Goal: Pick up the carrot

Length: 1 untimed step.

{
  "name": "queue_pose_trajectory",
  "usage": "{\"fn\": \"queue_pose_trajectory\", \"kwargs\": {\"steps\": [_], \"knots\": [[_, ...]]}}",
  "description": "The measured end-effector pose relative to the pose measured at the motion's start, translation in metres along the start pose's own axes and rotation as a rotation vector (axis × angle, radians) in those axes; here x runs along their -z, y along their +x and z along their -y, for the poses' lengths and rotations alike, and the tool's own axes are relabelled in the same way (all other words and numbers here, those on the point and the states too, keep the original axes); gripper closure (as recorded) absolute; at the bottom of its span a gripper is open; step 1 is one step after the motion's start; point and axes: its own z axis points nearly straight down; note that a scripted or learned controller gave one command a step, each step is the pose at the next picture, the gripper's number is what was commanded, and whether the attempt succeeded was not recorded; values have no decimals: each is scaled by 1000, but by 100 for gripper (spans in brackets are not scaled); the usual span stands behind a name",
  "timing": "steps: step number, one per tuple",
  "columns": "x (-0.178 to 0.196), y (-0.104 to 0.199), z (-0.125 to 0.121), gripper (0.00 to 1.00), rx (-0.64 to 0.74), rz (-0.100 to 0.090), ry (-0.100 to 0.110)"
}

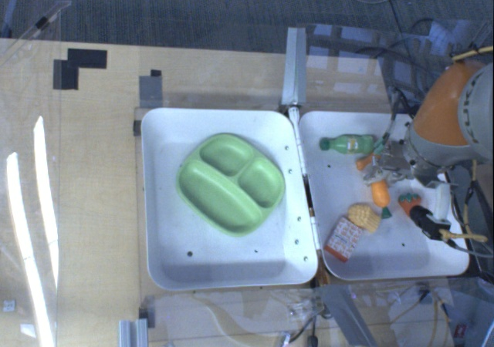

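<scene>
The carrot (380,194), a short orange piece with a green tip at its lower end, lies in the middle of the right bin (401,261). My gripper (384,171) hangs just above its upper end, reaching in from the right under the grey and orange wrist. It is close to the carrot or touching it, and I see nothing lifted. Another orange bit (363,162) shows just left of the gripper, partly covered by it.
In the right bin are a green bottle (349,143) lying at the back, a yellow corn-like piece (364,217), a red packet (345,239) and a small red-orange item with green (409,200). The left bin (162,253) holds a green divided plate (231,182).
</scene>
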Motion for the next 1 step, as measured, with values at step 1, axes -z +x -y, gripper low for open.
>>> {"fn": "queue_pose_trajectory", "kwargs": {"steps": [1], "knots": [[115,83,25,100,-97,3,13]]}}
